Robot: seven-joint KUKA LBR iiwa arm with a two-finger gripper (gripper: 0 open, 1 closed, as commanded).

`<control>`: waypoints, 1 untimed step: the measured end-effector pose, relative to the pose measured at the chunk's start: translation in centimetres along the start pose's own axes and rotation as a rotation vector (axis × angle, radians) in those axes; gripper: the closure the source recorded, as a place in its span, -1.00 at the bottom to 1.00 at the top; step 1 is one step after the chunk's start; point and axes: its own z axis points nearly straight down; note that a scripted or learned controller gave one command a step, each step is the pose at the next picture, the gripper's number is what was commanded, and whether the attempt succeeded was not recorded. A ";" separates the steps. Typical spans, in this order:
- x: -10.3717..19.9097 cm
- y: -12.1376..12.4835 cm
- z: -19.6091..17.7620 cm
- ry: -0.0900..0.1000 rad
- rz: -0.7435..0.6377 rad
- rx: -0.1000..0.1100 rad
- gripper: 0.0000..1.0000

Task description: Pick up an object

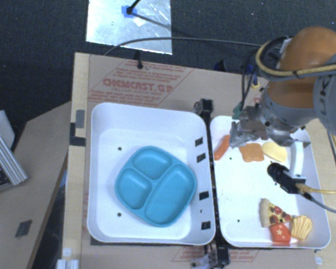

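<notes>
Hand sits low at the back of the right bin, the orange carrot-like piece just beside it toward the blue tray, long axis slanting along the divider. Toast-like piece lies just in front of the hand, pizza slice well apart at the bin's front. Arm leans in over the back edge, wrist down; can't tell how open the hand is or whether it has anything.

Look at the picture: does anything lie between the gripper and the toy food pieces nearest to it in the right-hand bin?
Nothing visible does. The gripper hangs over the far left corner of the right bin, with the orange carrot piece and the tan bread slice just beside it on bare bin floor.
</notes>
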 end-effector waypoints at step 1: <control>5.2 0.7 0.0 0.000 0.000 0.000 1.00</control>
